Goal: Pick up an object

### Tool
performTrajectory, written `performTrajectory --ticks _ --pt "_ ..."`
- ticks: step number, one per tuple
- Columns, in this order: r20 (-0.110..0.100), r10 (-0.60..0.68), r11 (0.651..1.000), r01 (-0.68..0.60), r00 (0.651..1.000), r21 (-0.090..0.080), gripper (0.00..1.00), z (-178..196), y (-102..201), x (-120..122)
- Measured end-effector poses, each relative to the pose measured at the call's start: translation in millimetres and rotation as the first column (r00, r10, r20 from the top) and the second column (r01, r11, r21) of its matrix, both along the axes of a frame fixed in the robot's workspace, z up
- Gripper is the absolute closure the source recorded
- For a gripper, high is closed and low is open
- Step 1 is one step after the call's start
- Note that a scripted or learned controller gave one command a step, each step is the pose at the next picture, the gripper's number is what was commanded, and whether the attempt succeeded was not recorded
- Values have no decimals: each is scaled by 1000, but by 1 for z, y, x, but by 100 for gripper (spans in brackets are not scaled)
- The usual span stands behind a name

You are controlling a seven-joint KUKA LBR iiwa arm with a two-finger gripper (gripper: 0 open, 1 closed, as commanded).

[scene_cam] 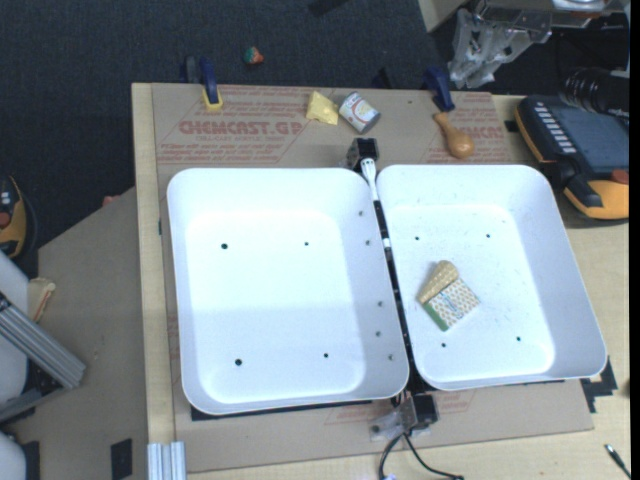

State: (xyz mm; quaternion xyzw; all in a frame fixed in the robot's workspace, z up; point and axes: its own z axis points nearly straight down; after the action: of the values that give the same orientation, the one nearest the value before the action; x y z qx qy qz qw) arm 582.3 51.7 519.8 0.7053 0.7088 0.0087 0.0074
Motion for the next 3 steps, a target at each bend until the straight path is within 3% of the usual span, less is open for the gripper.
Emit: performTrajectory --ticks 1,2,3 --pt "-35 1 1000 -1 999 -2 100 -107 64 34" --pt "-36 4 1000 -4 999 -2 100 -199 156 52" --pt "-32 -6 1000 6 999 -4 100 -244 149 14"
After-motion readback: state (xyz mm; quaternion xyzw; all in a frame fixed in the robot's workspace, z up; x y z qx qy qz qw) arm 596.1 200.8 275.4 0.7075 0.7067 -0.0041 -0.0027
